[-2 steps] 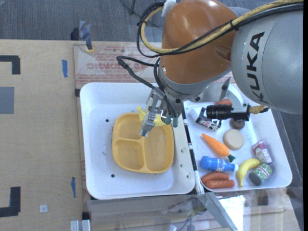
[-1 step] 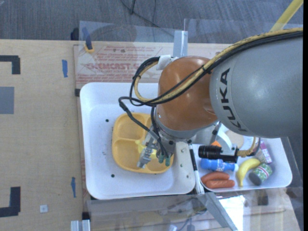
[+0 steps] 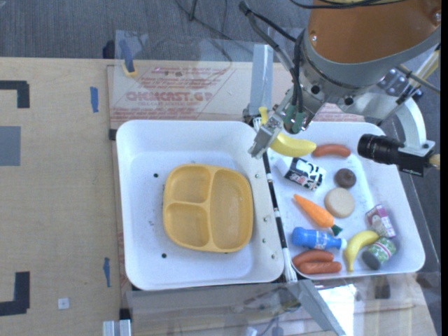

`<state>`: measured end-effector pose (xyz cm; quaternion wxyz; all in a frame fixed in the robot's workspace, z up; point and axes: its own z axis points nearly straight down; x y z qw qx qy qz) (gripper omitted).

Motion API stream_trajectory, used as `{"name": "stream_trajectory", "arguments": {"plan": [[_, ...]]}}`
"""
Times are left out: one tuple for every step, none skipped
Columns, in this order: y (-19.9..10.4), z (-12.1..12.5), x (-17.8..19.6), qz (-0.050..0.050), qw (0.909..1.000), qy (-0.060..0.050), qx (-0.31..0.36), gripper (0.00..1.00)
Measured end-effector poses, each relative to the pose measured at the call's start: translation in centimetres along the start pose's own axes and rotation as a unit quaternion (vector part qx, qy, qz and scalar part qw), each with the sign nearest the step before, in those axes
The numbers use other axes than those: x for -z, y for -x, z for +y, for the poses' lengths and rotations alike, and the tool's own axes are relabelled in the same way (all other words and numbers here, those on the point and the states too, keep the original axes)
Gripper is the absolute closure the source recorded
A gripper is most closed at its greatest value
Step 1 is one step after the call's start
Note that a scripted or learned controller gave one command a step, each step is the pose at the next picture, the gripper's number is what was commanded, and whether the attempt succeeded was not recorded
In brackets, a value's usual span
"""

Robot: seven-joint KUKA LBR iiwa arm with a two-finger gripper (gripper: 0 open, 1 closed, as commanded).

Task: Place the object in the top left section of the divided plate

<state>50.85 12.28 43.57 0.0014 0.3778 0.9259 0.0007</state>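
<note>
Left bin (image 3: pixel 133 208): yellow divided plate (image 3: pixel 208 207) at centre, nothing in its sections. Right bin (image 3: pixel 402 208): toy foods. End effector (image 3: pixel 269 135) over the bins' shared edge, a finger touching the banana (image 3: pixel 294 145); grip state cannot be told.

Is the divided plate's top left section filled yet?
Not yet. The yellow divided plate in the left bin shows bare yellow in all its sections.

Divided plate (image 3: pixel 208 207): smooth yellow plastic, slight sheen; bins (image 3: pixel 140 187): white matt plastic, lightly scuffed; bench (image 3: pixel 56 187) at 9 o'clock: pale matt wood; banana (image 3: pixel 292 145): glossy plastic.
</note>
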Motion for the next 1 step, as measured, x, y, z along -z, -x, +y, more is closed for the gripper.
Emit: {"name": "stream_trajectory", "arguments": {"plan": [[-6.47,3.59,-9.51,0.001,0.9807,-0.002,-0.196,1.0]]}}
